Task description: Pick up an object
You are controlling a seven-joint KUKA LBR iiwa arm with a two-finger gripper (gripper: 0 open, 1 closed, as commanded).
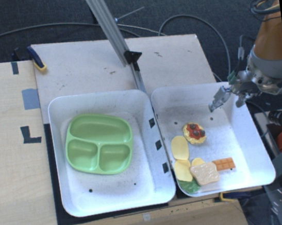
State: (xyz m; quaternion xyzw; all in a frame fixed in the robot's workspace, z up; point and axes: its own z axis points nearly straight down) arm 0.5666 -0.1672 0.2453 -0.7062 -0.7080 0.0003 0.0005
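Even, bright overhead light whitens both bins (mild glare), shadows faint, the whole frame slightly soft.

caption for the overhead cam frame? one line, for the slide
KUKA gripper poised over the right bin above toy food items, nothing grasped; green divided plate in the left bin.

A single fixed camera looks down at a slant on the bench, seemingly from moderate height, taking in both bins.

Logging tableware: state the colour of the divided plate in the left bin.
Light green, all three compartments alike; the divided plate shows plainly in the camera view.
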